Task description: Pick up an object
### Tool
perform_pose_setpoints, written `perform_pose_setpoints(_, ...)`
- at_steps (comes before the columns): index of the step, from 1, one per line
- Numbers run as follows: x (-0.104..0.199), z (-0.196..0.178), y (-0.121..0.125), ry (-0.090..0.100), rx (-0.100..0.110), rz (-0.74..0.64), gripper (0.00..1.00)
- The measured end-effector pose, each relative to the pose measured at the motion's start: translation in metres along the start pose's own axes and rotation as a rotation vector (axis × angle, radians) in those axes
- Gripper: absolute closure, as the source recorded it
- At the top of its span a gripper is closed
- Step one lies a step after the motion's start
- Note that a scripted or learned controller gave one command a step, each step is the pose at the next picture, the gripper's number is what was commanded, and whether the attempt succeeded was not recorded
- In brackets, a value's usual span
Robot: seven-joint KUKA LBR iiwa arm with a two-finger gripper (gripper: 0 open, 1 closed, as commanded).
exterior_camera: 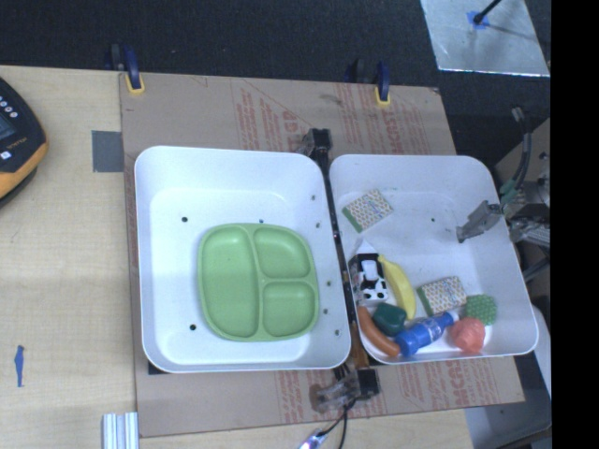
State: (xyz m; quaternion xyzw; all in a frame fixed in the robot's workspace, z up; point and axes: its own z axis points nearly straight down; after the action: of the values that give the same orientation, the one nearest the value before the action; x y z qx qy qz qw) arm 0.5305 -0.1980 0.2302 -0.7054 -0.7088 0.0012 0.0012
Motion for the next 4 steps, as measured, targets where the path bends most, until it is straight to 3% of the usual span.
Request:
perform_pose_setpoints(1,0.056,0.084,0.037,0.001,0.003,-0.002,0.0)
perform_pose_setpoints(2,0.087,0.125,0.045,-0.001,-0.001,0.002,0.0)
perform_pose_setpoints(3,-0.008,0.139,-0.055,0.0,0.001,0.004,0.0)
perform_pose_setpoints(4,-0.007,0.129,-0.054,0.001,0.0,-0.003,1.0)
